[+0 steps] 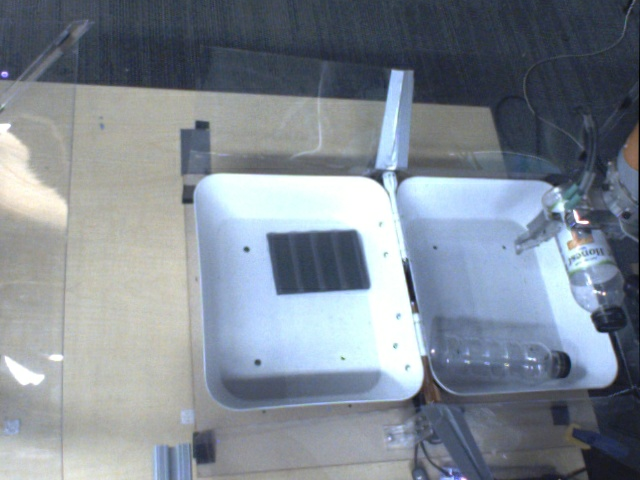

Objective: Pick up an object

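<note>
We see our arm [628, 163] entering at the far right edge. Our hand [580, 220] grips a clear bottle [590, 268], which hangs neck-down.

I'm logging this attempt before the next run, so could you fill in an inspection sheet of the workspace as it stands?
Surface: wooden bench bearing a left bin and a right bin, side by side.
Job's things: a clear plastic bottle lying on its side at the near edge of the right bin; a labelled bottle at that bin's right rim, cap toward the camera.
Clutter: a dark ribbed pad lying flat in the left bin.
Gripper: gripper over the right bin's far right corner, by the labelled bottle's upper end; grasp not discernible.
Cables: thin wires over the dark floor at upper right.
Surroundings: clear panels behind the bins.
</note>
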### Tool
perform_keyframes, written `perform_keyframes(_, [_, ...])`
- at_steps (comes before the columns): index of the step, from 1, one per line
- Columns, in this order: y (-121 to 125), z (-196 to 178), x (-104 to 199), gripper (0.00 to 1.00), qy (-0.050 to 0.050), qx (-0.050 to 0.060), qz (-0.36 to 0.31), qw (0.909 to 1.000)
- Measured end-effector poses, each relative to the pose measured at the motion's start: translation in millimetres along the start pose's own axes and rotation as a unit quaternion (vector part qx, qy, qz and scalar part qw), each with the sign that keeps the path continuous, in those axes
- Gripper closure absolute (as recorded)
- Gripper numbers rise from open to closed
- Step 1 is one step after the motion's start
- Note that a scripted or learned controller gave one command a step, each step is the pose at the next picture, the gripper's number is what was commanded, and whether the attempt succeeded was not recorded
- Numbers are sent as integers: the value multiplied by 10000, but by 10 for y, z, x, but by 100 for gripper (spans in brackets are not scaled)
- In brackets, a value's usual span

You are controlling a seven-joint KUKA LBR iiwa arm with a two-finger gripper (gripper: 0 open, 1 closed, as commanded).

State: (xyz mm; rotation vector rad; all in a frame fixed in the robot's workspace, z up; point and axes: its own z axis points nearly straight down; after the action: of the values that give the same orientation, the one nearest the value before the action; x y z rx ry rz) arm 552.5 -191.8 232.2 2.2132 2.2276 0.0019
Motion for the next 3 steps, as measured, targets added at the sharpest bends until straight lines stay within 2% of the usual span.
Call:
perform_keyframes(1, [-635, 750, 118, 0, 3, 4, 1088, 9941])
perform_keyframes(2, [-460, 1286, -58, 0, 4, 3, 1267, 9919])
perform_keyframes(3, [-589, 550, 215, 0, -2, -19, 914, 9958])
